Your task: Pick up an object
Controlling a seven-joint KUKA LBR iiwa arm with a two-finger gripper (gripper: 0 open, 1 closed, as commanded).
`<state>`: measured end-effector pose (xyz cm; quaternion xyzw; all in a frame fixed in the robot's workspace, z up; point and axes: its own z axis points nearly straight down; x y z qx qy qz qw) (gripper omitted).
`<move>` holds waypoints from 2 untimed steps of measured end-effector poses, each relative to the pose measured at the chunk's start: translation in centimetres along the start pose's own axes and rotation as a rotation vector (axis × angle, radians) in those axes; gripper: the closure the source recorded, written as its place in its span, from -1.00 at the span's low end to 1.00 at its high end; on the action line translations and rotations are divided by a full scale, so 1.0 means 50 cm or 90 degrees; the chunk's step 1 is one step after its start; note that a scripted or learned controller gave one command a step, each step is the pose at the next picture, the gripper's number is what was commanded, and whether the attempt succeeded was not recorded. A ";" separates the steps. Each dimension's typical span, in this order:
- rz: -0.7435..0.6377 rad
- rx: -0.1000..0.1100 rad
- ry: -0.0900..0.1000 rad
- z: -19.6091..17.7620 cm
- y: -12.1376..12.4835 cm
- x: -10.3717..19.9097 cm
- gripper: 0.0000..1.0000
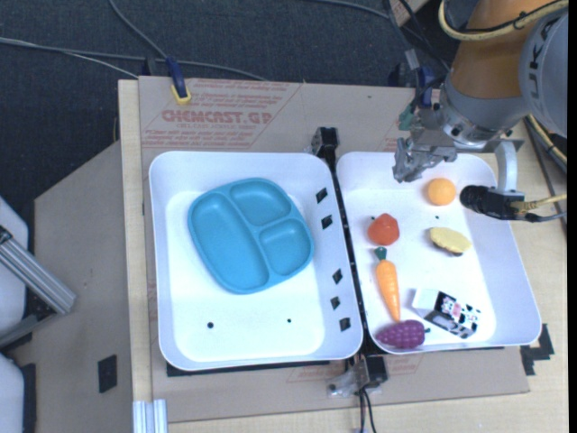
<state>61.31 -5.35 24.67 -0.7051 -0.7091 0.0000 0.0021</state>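
My gripper (407,171) hangs over the far part of the right bin (518,282), with nothing seen between its fingers. An orange ball (440,191) lies just to its right. A red strawberry-like piece (383,229) sits below the gripper, nearer the bin's left wall. A yellow oval piece (449,239) rests to the right of it. An orange carrot (388,284) lies lengthwise further toward the front. At the front edge are a purple grape bunch (401,334) and a black-and-white toy (451,313).
The left bin (171,332) holds a blue divided plate (251,234). A black divider with clips (335,233) runs between the two bins. Cardboard (216,111) lies under both.
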 end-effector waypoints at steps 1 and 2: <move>-0.001 0.000 0.000 0.004 -0.013 0.125 1.00; -0.001 -0.002 0.000 0.020 0.004 0.247 1.00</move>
